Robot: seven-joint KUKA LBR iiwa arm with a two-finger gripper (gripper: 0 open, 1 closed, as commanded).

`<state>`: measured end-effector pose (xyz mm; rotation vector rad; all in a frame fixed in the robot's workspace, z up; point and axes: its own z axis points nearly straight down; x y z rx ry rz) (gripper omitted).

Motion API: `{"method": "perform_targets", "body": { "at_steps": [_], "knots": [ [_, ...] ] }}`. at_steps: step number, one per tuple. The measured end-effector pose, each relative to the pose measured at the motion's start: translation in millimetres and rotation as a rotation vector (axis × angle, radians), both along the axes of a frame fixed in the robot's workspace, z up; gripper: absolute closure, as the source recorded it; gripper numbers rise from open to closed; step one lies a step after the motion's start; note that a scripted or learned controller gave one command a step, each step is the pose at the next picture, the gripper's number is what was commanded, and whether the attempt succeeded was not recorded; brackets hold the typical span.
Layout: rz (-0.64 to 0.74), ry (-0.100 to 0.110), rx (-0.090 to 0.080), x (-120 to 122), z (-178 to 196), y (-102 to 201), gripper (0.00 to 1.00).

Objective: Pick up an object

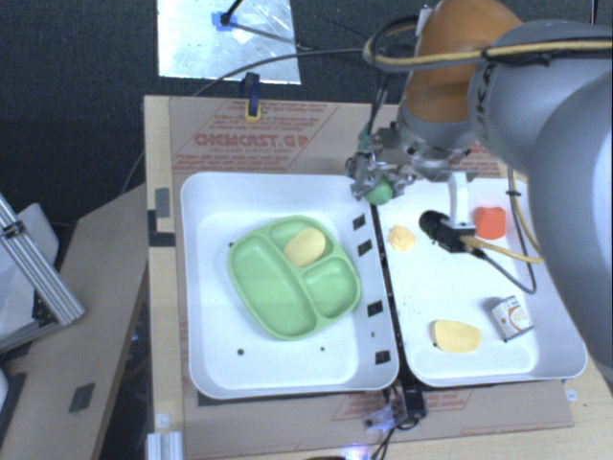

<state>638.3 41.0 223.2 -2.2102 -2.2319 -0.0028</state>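
The pincer (376, 182) is gripping a green ball (380, 194) over the bins' divider. A yellow lump (401, 239) is lying just below-right of it.

- Illumination: bright and even across both white bins (201, 286); white surfaces near overexposed, with little surface detail.
- Glare: strong reflection on the foil sheet (225, 27) at top; soft highlight on the orange band (460, 36) of the arm.
- Shadows: faint and short beside the green tray (287, 300) (light apparently from overhead).
- Surroundings: the dark backdrop (67, 56) reads dim.
- Sharpness: overall soft; the grey arm (556, 113) nearest the lens is out of focus.
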Motion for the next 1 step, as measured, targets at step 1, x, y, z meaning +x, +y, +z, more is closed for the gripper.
{"method": "perform_targets", "body": {
  "at_steps": [1],
  "knots": [
    [-0.001,-0.001,-0.001,0.4,-7.8,52.3,1.00]
  ]
}}
